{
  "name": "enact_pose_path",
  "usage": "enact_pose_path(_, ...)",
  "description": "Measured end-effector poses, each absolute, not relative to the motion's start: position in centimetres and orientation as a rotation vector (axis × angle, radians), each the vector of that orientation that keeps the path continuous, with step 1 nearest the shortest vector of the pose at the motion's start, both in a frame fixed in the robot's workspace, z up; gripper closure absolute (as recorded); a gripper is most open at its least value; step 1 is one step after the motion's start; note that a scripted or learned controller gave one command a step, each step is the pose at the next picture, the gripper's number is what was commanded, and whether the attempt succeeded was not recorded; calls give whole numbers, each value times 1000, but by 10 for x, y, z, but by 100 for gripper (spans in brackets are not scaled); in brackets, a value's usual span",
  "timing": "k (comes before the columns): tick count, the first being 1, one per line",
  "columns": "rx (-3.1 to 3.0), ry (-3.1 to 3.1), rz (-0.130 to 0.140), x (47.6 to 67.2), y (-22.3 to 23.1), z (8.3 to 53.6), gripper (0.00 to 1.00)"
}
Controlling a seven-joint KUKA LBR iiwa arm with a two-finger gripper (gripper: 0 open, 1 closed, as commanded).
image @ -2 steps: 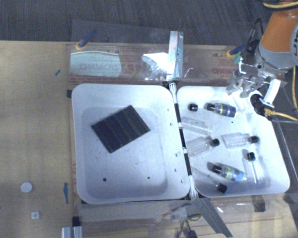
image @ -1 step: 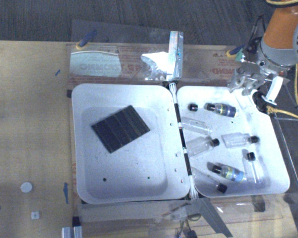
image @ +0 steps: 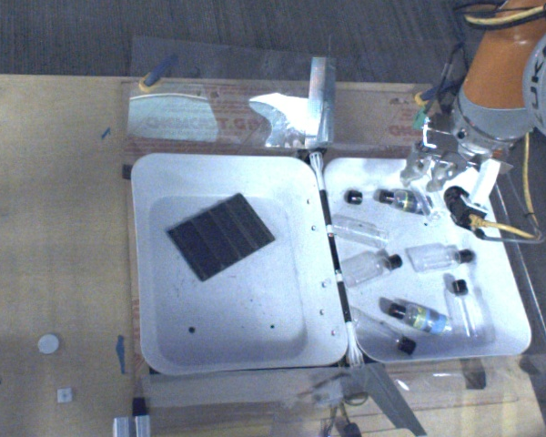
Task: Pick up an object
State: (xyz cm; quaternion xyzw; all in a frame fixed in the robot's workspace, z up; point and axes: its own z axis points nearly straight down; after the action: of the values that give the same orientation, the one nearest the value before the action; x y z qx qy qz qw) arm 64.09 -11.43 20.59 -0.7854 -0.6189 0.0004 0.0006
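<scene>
Small clear plastic bottle with black cap (image: 417,316) near front of right white bin (image: 514,321); gripper (image: 425,173) above back, grip state unclear; dark ribbed rectangular panel (image: 221,236) in left white bin (image: 155,271).

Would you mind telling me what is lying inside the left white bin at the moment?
Inside the left bin lies one dark ribbed rectangular pad, flat and turned at an angle, plus a few tiny dark specks on the floor. Whatever is beneath the pad is covered.
</scene>
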Motion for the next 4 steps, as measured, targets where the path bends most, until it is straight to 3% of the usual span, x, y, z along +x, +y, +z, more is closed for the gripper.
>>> enact_pose_path(1, -2467, -1943, 1, 641, -115, 206, 0)
enact_pose_path(2, -2428, -1995, -2, 607, -152, 90, 0)
enact_pose_path(3, -2414, -2016, -3, 668, -203, 166, 0)
enact_pose_path(4, -2339, -2133, -24, 665, -149, 110, 0)
